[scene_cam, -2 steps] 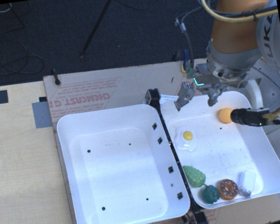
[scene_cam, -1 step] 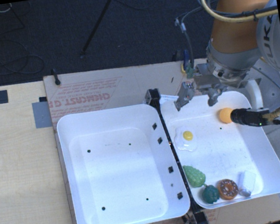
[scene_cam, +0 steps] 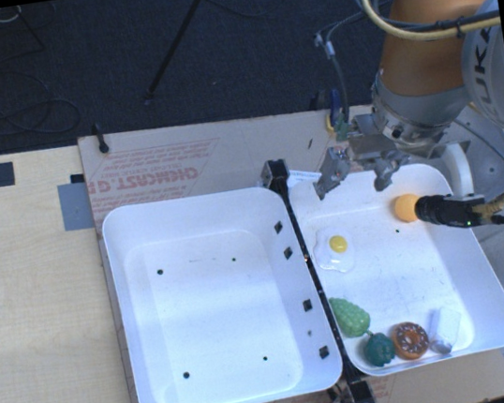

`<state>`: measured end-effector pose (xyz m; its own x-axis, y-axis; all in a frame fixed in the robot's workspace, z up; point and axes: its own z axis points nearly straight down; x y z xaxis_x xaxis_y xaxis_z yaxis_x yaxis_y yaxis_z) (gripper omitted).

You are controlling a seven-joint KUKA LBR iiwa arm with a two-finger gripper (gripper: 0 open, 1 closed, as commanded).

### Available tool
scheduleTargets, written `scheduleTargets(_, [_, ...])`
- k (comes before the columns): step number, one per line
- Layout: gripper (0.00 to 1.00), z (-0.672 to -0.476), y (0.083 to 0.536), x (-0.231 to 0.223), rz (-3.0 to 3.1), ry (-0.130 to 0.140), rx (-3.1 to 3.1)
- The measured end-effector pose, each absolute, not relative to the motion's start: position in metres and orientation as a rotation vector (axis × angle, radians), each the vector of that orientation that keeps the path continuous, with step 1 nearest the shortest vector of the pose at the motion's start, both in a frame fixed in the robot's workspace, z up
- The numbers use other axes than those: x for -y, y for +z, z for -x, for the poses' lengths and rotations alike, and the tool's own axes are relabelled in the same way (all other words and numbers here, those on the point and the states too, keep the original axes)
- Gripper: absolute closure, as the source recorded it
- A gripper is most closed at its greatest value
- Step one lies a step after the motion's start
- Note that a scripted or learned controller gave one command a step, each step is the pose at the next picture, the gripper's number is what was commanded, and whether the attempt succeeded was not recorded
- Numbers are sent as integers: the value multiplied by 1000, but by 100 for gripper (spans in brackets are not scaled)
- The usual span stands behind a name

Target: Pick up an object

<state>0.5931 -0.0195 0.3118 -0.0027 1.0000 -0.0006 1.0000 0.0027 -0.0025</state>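
My gripper (scene_cam: 354,181) hangs open over the far edge of the right bin (scene_cam: 494,290), its two grey fingers spread wide with nothing between them. A fried-egg toy (scene_cam: 334,252) lies flat on the bin floor just below the gripper. An orange ball (scene_cam: 406,208) rests to the right of the gripper, near the bin's far right side. Along the near wall sit a green lumpy piece (scene_cam: 351,316), a dark teal piece (scene_cam: 380,349), a brown sprinkled donut (scene_cam: 410,340) and a small white block (scene_cam: 446,325).
The left bin (scene_cam: 129,263) stands beside the right one, parted from it by a black divider strip (scene_cam: 300,264). Both rest on a cardboard sheet (scene_cam: 180,164) on the pale wooden bench (scene_cam: 39,353).
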Motion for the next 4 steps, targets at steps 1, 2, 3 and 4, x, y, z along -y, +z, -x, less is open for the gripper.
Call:
scheduleTargets(1, [0,-593,312,20,2218,3,2223])
scheduleTargets(2, [0,-548,179,5,2212,18,2213])
scheduleTargets(3, [0,-571,162,127,2234,9,2212])
scheduleTargets(4, [0,-645,87,111,2218,2,2222])
